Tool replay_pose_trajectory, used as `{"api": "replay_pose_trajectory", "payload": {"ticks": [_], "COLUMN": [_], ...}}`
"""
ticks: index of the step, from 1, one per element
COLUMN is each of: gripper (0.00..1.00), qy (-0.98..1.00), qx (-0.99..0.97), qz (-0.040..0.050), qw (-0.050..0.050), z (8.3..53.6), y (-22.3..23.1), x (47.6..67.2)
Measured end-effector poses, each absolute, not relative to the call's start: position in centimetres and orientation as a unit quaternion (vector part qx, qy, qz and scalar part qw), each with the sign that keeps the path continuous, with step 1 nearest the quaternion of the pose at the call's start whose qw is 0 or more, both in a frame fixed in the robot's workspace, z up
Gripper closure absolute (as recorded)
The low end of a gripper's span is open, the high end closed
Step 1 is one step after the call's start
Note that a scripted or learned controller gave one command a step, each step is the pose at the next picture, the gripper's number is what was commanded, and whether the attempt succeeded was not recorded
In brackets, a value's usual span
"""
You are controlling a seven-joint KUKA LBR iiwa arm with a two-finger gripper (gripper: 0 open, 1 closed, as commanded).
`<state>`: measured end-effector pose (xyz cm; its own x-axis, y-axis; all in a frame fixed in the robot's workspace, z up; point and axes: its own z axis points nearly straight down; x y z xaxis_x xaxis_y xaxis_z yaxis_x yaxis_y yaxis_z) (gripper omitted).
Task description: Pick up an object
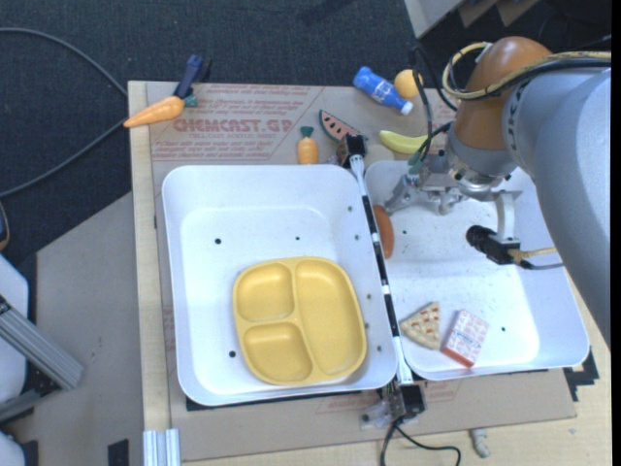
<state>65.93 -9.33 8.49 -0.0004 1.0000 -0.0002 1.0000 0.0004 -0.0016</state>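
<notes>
Nothing is lifted yet: the gripper (427,194) hovers at the right bin's (558,352) far-left corner, grip state unclear, perhaps over the orange sausage-like toy (384,233) against the left wall.

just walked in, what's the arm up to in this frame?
The KUKA arm reaches in from the right and has its tool low over the far end of the right bin, close to an orange-red toy lying against the divider. Nothing can be seen in its grip. A pizza slice and a small pink packet lie at that bin's near end, apart from the tool. The left bin holds a yellow divided plate. Toy foods sit scattered on the board behind the bins.
</notes>
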Motion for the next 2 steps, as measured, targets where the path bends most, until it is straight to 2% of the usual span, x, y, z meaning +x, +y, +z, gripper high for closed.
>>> {"api": "replay_pose_trajectory", "payload": {"ticks": [1,2], "gripper": [0.0,0.0], "qy": [-0.707,-0.707], "qx": [-0.707,-0.707], "qz": [-0.0001,0.0006], "qw": [-0.001,0.001], "z": [8.5,8.5], "y": [-9.1,-9.3], "x": [66.4,65.1]}}
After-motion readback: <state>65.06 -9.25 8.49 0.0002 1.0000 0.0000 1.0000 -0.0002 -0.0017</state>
